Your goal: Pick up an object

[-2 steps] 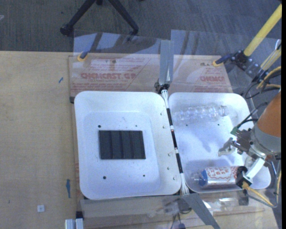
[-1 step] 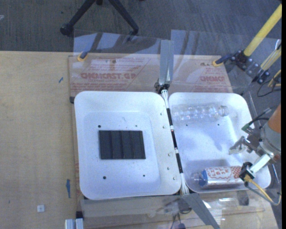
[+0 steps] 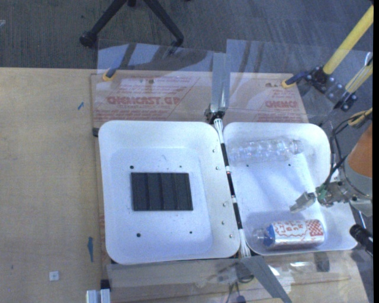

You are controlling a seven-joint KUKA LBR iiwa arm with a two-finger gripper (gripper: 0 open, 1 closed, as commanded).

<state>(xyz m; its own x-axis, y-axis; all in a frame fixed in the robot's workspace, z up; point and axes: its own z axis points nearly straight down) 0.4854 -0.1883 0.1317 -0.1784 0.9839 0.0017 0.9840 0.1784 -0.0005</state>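
A: Starting at the near edge, what do we have?

B: In the right bin (image 3: 331, 148) we see a small bottle (image 3: 293, 232) lying on its side against the near wall. Its wrapper is red and white with writing on it, but we cannot read the letters.

A: And the gripper (image 3: 303, 201)?

B: It sits just above that bottle, over the bin floor, reaching in from the right. One pale finger (image 3: 301, 202) points left. We cannot tell whether the pincer is released or clenched, and we see nothing caught in it.

A: Anything in its way?

B: Cables (image 3: 337, 155) loop near the wrist at the right rim. Farther back, a clear plastic bottle (image 3: 266, 148) lies on its side along the far wall, well apart from the gripper.

A: And the left bin (image 3: 112, 177)?

B: A dark ribbed pad (image 3: 161, 191) lies flat near its middle. A strip (image 3: 228, 189) runs between the two bins.

A: Beyond the bins?

B: We see brown boards (image 3: 148, 97) with red print; we read something like "QUICKCAST" on the left one, faintly. Farther still, a yellow pole (image 3: 349, 38) slants at the upper right, and black stand legs (image 3: 127, 18) rest on the grey floor.
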